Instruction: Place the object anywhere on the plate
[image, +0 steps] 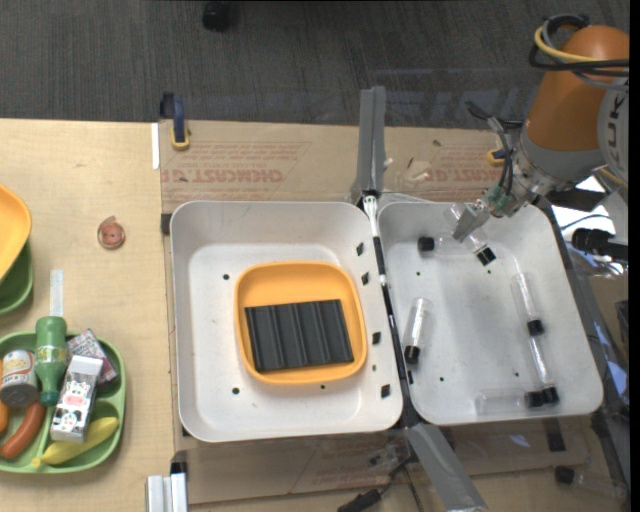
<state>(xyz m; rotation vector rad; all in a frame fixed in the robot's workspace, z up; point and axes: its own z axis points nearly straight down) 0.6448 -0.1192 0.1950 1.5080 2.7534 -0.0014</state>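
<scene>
Looking down on the two bins, we see the yellow plate (300, 322) sitting in the middle of the left bin (200, 330), already carrying a dark ribbed slab (300, 334), so it is well placed to receive things. Our pincer (478, 220) hovers over the far edge of the right bin (570, 330), near a clear marker (415, 329) and other clear tubes; we cannot tell whether it is spread or pressed together.

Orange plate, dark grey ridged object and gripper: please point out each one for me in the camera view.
orange plate (300, 279): camera view, on its bare far rim.
dark grey ridged object (300, 334): camera view, on its middle ridges.
gripper (470, 222): camera view, at its tip over the right bin.
</scene>
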